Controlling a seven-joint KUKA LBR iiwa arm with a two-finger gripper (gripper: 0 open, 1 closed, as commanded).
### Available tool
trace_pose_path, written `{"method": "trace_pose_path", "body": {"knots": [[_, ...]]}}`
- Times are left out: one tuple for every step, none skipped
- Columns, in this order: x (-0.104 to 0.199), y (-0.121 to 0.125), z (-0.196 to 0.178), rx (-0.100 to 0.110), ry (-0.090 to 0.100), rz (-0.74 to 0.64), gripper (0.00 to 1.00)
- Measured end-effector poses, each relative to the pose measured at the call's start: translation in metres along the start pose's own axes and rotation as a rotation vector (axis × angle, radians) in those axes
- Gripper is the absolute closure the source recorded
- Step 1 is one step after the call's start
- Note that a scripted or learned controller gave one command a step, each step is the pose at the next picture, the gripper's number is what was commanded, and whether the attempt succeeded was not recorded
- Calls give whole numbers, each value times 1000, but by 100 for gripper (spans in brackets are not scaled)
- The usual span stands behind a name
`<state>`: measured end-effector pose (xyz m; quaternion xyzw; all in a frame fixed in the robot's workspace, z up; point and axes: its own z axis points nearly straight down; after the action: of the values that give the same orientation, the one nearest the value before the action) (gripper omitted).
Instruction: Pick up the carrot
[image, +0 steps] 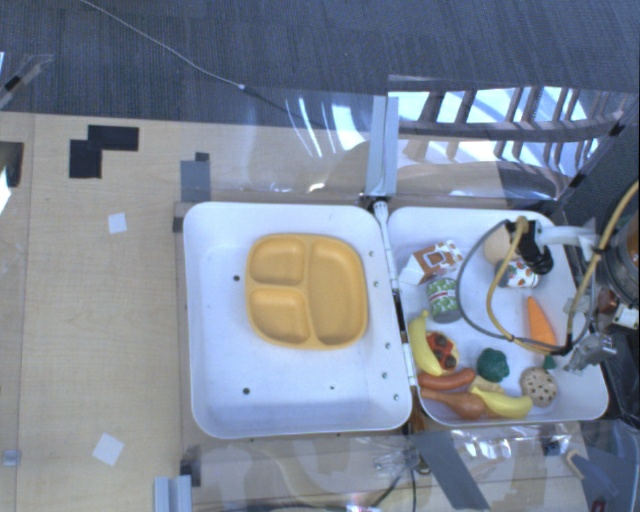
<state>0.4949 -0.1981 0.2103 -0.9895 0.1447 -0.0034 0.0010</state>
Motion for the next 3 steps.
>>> {"method": "trace_pose_path", "body": {"knots": [[16, 6, 100, -3, 29, 116, 0], [17, 7, 107, -3, 42, 119, 0], [17, 8, 108, 1, 44, 298, 0]]}}
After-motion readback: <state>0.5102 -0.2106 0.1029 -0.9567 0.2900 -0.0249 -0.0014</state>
